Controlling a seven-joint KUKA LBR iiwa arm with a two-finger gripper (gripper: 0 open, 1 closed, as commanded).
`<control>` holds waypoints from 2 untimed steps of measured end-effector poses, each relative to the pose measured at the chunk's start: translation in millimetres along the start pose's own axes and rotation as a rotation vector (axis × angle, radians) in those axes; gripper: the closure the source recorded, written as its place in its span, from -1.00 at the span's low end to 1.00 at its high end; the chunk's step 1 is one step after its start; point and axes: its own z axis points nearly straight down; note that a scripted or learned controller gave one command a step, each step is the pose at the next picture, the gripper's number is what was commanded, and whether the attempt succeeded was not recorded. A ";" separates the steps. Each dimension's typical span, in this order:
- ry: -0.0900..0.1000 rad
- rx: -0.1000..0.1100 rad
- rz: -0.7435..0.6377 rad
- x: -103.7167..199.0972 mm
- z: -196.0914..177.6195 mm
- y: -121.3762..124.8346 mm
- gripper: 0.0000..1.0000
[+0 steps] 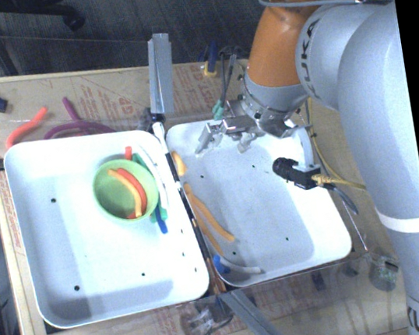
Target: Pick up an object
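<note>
Gripper (224, 134) sits over the far edge of the right bin (314, 233), fingers spread, nothing between them. Pickable stuff: a long orange strip (210, 219) lying along the right bin's left wall, a small blue piece (220, 264) and a pale tube (241, 270) at its near-left corner, plus a yellow-orange bit (178, 164) at the far-left corner by the divider. Left bin (67, 264) holds a green bowl (122, 191) near its far-right corner with red and orange strips in it, and a blue piece (161, 224) just beside the bowl's near side. Risks, as I read it: everything in the right bin hugs the walls (middle is bare), so a straight-down grasp likely lands a finger on the rim or wall and either jams or closes on air. The orange strip lies flat and thin, so fingers could slide over it. The near-left pieces sit close together, so a close there could pinch two or knock one away. The bowl is wide and round; a rim pinch could tip it and spill the strips. A black fitting with a hose (295, 173) hangs over the right bin's right side and could snag on a low sweep. Writing: part of the "KUKA" mark on the arm (369, 82), and again at its base; red print on the bench (104, 100) too blurred to read.
</note>
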 end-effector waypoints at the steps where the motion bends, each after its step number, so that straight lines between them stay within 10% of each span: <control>1: -0.002 0.000 -0.085 49.4 20.9 -53.6 -1.00; 2: -0.004 -0.015 -0.038 -29.0 115.3 -45.2 -1.00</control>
